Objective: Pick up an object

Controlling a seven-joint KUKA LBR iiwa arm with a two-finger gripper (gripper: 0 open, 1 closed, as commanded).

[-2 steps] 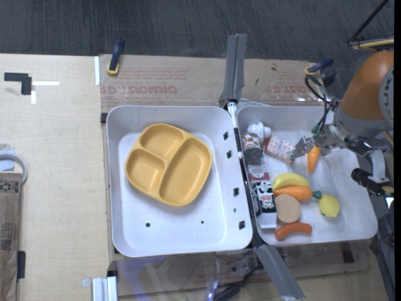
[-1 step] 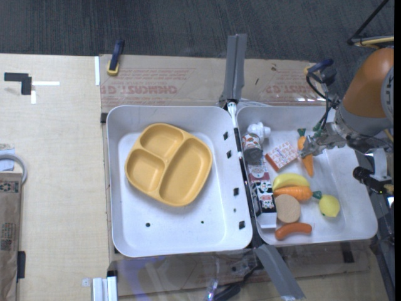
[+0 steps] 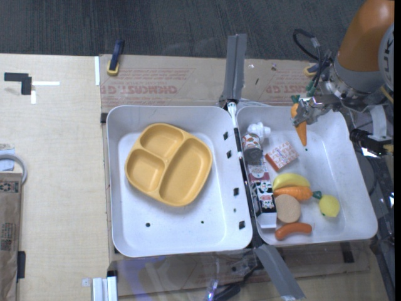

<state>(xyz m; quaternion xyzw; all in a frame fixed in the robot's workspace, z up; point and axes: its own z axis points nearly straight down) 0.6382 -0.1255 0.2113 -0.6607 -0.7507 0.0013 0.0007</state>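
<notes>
Camera view
Claw: the grey two-finger claw (image 3: 303,113) hangs over the upper part of the right shallow white plastic bin (image 3: 357,187), below the arm's orange band (image 3: 366,33).
Claw state: closed narrow on the top of a small orange carrot-shaped toy (image 3: 301,130), which hangs point-down from between the fingers, lifted above the bin floor.
Left of the claw, lower: a small white-capped bottle with a dark label (image 3: 252,144) lies near the bin's left wall.
Below-left of the claw: a small red-and-white printed carton (image 3: 281,156) lies flat on the bin floor, just beside the bottle.
Further below the claw: a yellow banana-shaped toy (image 3: 291,180) lies touching an orange carrot-like piece (image 3: 299,194); under them sits a round tan disc (image 3: 289,210), and lowest an orange sausage-shaped toy (image 3: 293,231).
Below-right of the claw: a small yellow lemon-shaped toy (image 3: 329,206), near the disc but apart from it.
Below-left, by the bin wall: a black-and-white cow-print carton (image 3: 265,196) lies lengthwise.
Far left of the claw: the left shallow white plastic bin (image 3: 122,231) bears a yellow three-compartment plastic plate (image 3: 168,163), well apart from the claw.
Bench: pale wood surface (image 3: 50,168) around both bins.
</notes>
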